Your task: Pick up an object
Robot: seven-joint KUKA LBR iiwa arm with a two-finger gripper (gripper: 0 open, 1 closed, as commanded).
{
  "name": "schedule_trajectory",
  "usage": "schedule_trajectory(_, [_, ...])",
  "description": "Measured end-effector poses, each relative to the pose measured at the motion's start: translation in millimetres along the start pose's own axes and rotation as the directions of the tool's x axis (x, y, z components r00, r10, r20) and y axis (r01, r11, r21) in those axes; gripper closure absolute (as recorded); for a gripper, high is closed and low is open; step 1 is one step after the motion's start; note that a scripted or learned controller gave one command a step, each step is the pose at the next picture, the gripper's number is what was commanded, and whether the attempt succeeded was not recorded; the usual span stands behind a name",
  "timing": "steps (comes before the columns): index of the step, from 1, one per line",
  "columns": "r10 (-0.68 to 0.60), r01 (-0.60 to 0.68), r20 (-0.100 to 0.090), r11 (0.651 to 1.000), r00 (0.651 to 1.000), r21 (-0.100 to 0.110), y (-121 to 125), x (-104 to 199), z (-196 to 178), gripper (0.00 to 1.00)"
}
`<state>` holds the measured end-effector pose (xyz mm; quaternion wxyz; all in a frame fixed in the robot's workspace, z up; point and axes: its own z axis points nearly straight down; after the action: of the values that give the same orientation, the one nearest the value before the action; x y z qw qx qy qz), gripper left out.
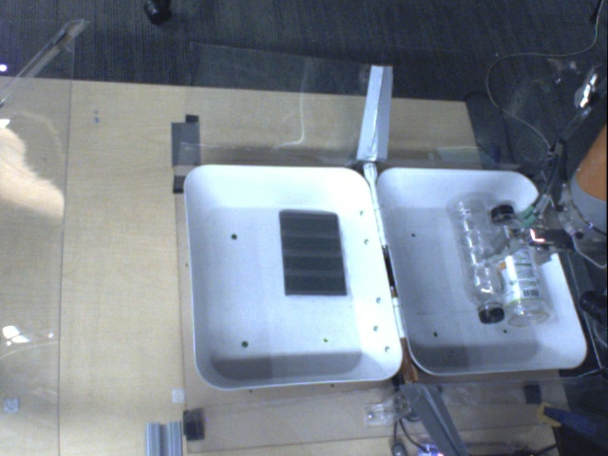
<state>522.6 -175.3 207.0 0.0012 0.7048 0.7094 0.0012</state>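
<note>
A dark grey ribbed rectangular pad (312, 253) lies flat near the middle of the left bin (218, 340). In the right bin (427, 340), a cluster of clear plastic bottles (494, 264) with black caps lies toward its right side. One bottle with a pale label (521, 286) lies at the cluster's lower right. My gripper (532, 228) reaches in from the right edge. It hangs low over the upper right of the clear bottles, beside a black cap (501, 214). Nothing is visibly lifted.
The two bins meet at a narrow seam (384, 255), with a metal bracket (374, 122) behind it. The arm's orange band (594, 174) and loose cables (532, 84) crowd the right side. Bare wooden bench (104, 255) spreads to the left.
</note>
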Motion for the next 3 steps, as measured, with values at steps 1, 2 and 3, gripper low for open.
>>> schedule_trajectory(1, [-0.113,0.113,-0.003,0.994,0.994,-0.003,17,3,94,0.00])
schedule_trajectory(2, [-0.197,0.197,-0.001,0.980,0.980,-0.003,45,6,86,0.00])
schedule_trajectory(3, [-0.415,0.415,-0.004,0.910,0.910,-0.011,47,-4,115,0.00])
